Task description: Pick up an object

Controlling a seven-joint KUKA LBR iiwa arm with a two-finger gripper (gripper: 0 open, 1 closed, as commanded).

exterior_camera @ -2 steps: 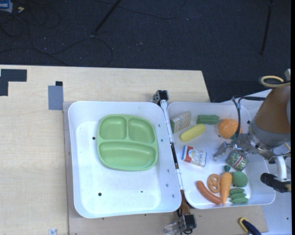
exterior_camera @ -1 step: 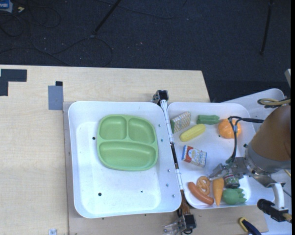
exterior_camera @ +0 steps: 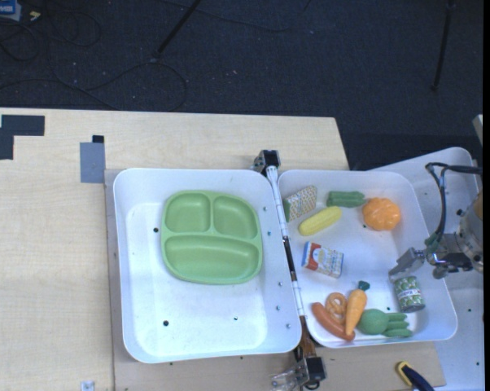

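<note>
Camera view: gripper (exterior_camera: 420, 261) seemingly above can (exterior_camera: 407, 292)

Bare bin floor (exterior_camera: 367, 255) just left of the hand (exterior_camera: 428, 261), open for passage. Small can (exterior_camera: 408, 292) directly below the hand, crowding it. Carrot (exterior_camera: 355, 308) and green toy (exterior_camera: 385, 323) clustered lower left. Orange (exterior_camera: 381, 214) and corn (exterior_camera: 320, 220) blocking the upper left. Carton (exterior_camera: 322, 259) farther left.

A dark blue carpeted floor (exterior_camera: 253, 47) is seen along the top, crossed by thin black cables (exterior_camera: 82, 72). A light wooden bench top (exterior_camera: 50, 243) is spread below it, marked with dark grey patches (exterior_camera: 91, 161) near its far left edge. Even lighting is cast throughout.
</note>
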